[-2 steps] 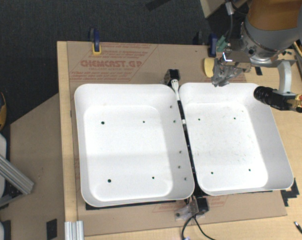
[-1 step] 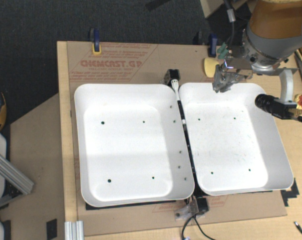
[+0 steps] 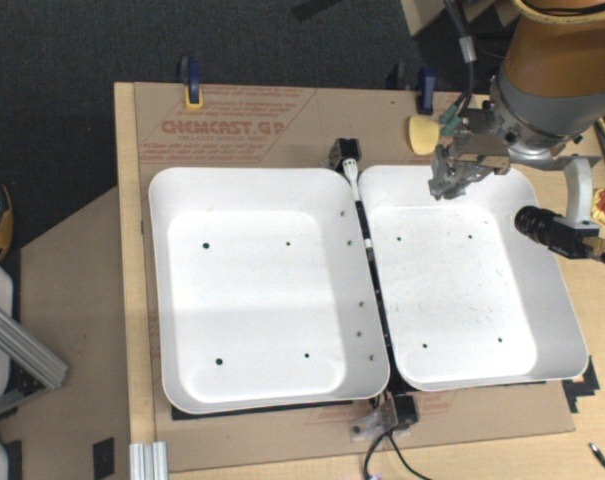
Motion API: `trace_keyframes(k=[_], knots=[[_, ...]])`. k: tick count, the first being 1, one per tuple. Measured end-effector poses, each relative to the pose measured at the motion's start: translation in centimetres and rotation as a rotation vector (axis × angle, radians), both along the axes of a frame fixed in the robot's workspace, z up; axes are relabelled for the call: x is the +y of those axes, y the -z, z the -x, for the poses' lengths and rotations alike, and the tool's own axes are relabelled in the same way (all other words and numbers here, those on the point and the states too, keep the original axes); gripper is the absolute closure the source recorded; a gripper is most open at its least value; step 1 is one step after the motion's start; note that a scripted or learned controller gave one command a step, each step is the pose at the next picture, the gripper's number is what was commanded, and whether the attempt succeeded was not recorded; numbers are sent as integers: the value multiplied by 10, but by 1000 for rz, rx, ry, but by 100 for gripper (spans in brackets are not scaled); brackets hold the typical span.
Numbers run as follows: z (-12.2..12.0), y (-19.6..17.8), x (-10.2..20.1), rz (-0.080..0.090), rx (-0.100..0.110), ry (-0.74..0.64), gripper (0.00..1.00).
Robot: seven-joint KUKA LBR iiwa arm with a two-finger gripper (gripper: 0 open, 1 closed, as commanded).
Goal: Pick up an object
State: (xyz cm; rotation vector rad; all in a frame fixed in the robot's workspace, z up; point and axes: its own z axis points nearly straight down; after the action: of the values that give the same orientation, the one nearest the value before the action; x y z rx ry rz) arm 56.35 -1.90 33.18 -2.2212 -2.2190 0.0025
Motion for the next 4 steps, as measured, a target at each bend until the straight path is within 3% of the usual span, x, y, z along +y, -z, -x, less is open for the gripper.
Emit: trace_keyframes(k=[1,2,3,4], knots=[[8,2,2,0,-1,-1,100],[-12,-6,-8,1,-7,-1,100],[-14,-25,-20,1,-7,0,100],[-45,49,66,-2,3,-8,100]])
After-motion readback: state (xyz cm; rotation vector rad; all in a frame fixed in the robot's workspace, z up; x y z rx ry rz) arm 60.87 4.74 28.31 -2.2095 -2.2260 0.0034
